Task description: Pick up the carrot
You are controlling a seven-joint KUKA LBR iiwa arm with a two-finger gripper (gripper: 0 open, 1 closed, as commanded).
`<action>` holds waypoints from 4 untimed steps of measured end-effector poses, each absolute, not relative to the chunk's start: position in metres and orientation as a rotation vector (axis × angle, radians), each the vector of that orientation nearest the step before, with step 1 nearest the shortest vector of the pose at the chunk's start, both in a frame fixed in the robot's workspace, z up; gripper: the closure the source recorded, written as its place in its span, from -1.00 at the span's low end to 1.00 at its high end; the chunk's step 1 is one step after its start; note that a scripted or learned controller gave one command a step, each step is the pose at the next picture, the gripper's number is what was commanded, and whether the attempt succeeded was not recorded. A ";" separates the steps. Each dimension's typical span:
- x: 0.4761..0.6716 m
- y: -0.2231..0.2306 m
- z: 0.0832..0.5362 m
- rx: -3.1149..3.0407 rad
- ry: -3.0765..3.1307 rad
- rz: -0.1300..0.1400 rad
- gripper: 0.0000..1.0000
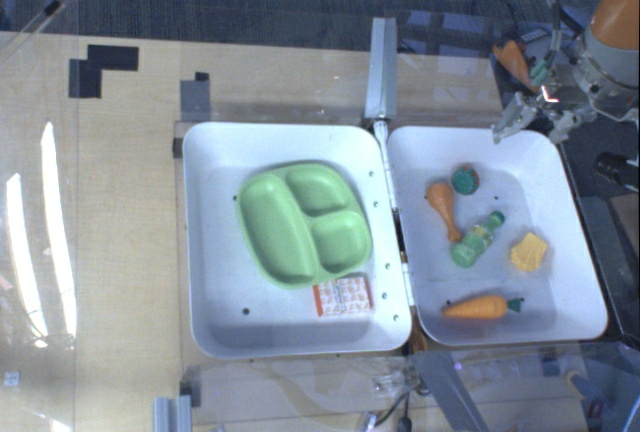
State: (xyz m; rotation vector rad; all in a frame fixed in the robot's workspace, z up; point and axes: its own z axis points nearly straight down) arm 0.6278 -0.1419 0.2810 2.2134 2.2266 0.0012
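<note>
Cut off by the right edge of the frame: the grey arm with its orange band [615, 5], only the wrist end showing at upper right. Too blurred and cluttered to read at the two-finger gripper [528, 118], over the far rim of the right-hand shallow white bin [575, 220]. Partly tucked under the near edge of the green three-compartment plastic plate [303, 223]: a small red-and-white printed card [342, 297], print too small to make out. Sliced off by the bottom edge: grey metal brackets [440, 400] and cabling.
</note>
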 end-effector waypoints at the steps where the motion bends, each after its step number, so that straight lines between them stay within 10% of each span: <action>1: 0.670 -0.084 0.107 2.116 2.322 0.000 -1.00; 2: 0.622 -0.088 0.088 2.000 2.410 0.013 -1.00; 3: 0.625 -0.086 0.098 1.997 2.410 0.020 1.00; 4: 0.626 -0.011 0.184 1.883 2.510 0.006 1.00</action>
